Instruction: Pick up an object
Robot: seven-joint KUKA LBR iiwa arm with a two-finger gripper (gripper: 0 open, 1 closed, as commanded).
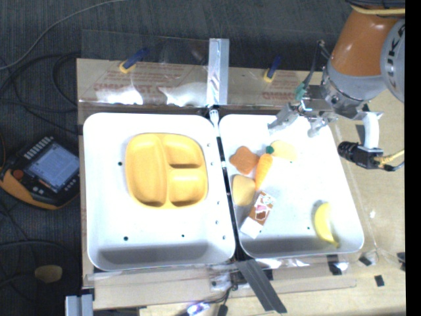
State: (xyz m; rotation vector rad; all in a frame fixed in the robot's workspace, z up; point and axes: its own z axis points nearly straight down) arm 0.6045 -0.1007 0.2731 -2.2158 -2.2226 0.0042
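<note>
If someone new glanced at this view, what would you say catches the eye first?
Probably the yellow divided tray lying alone in the left bin. Next, the orange-banded arm reaching in at upper right, its gripper open above the right bin's far edge. Below it sits a cluster of toy food, with a carrot in the middle and a banana apart near the right wall.

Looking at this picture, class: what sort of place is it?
Probably a robotics lab: a robot arm reaches over two white bins, toy food such as a carrot lies inside, and a handheld controller sits on the floor.
</note>
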